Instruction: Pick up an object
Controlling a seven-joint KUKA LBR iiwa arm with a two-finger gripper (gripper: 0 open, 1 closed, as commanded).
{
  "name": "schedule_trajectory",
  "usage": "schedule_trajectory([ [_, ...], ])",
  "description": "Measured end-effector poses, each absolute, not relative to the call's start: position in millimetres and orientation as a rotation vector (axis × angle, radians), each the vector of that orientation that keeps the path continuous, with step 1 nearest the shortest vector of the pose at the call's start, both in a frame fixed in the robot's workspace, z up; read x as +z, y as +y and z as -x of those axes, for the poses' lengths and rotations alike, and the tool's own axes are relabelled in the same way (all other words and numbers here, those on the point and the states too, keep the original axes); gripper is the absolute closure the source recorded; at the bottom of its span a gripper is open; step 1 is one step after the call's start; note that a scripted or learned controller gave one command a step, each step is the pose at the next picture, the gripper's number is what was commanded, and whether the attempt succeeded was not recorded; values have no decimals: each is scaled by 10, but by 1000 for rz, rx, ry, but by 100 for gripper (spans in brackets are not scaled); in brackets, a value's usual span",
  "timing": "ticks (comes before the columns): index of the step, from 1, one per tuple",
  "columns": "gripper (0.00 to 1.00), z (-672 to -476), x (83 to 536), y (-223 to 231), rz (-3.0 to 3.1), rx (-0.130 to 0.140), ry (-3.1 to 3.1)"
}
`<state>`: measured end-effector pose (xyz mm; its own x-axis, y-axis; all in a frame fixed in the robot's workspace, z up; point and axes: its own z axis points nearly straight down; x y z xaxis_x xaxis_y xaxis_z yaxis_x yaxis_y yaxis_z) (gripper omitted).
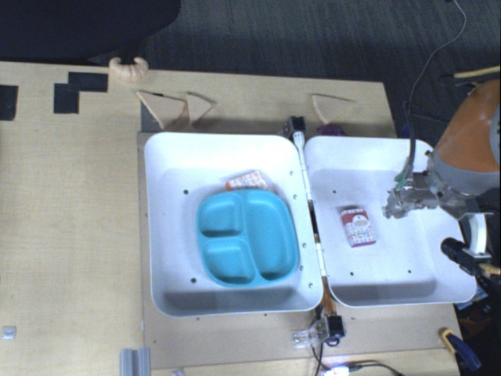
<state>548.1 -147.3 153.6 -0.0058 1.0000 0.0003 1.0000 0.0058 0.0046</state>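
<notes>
A small red and white packet (357,226) lies flat near the middle of the right bin (376,288). My gripper (397,205) hangs over the same bin, a little to the right of the packet and slightly farther back, apart from it. Nothing shows in its grasp. The grey arm with its orange band (470,139) comes in from the right edge. In the left bin (168,233) sits a blue divided plate (247,236), with a red and white wrapper (247,181) tucked behind its far rim.
The bins stand side by side on a light wooden bench (70,225), joined by a central divider (309,210). A black cable (438,53) runs down from the upper right. Black hardware (470,258) sits at the right bin's right rim.
</notes>
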Motion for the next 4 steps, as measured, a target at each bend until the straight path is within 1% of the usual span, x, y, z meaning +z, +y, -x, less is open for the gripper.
schedule_trajectory([
  [1,0,-5474,1532,-1482,-2215,3,2225],
  [2,0,-5243,898,-1768,-2212,14,2220],
  [3,100,-5275,1027,-1760,-2205,23,2219],
  [4,0,-5273,1024,-1762,-2205,22,2218],
])
